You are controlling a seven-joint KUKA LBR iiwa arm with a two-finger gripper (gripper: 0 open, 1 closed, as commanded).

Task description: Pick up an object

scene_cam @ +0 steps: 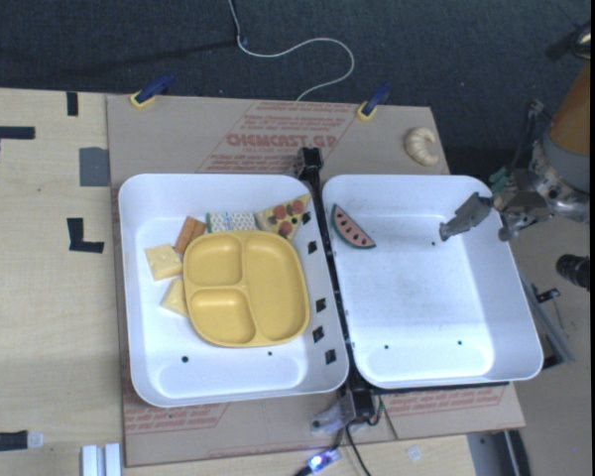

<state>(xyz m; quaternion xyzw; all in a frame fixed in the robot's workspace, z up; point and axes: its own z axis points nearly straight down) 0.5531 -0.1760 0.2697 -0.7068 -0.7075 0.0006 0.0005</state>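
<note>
Camera view: nothing picked up yet, arm's parked at the right bin's edge.

Gripper (pixel 473 216) hangs over the upper right corner of the right bin (pixel 496 360), and I honestly can't tell if the fingers are apart or together, too blurry, though nothing looks caught in them. Easiest target, I'd say, is the watermelon slice (pixel 352 228), lying alone in that bin's upper left corner, well apart from the gripper with bare floor between. So the whole reach, grasp and lift is left. Left bin (pixel 144 370) is busier: a yellow divided plate (pixel 246 288) with crackers (pixel 165 261) and a pizza slice (pixel 286 214) tucked along its edges, crowded enough to be awkward. A shell-looking thing (pixel 422 146) sits out on the surface (pixel 40 266) behind the bins.
</note>
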